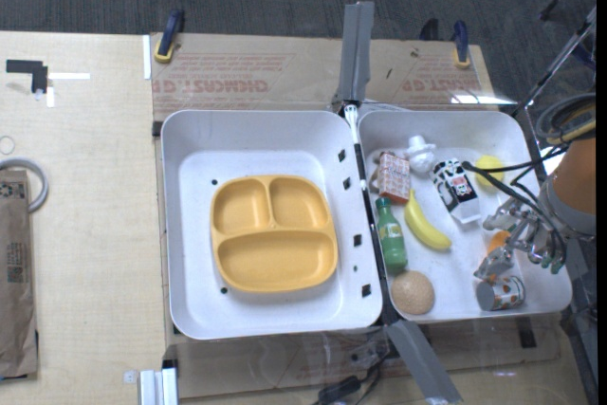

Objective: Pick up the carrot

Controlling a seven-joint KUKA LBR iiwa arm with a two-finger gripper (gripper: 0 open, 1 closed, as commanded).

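We are noting the gripper (499,247) low over the right-hand part of the right bin (531,139), with its two fingers (500,222) standing apart rather than clenched. The carrot (497,241) is showing as a small orange patch in the gap between them, but we are not able to tell whether either finger is touching it. Just below the lower finger, a small grey can-like object with orange markings (503,292) is lying near the bin's front right corner. Moving outward, we are seeing a black-and-white carton (458,187) up and left of the gripper and a yellow round fruit (489,164) just beyond it. A banana (427,225) is lying slantwise near the bin's middle, with a green bottle (391,237) beside it on the left. A brown ball-like item (413,292) is sitting below the bottle, and a red-and-white packet (393,175) and a white object (419,149) are lying toward the back. The arm (576,185) is reaching in from the right. In the left bin (175,204), a yellow divided plate (273,234) is resting flat at the centre.
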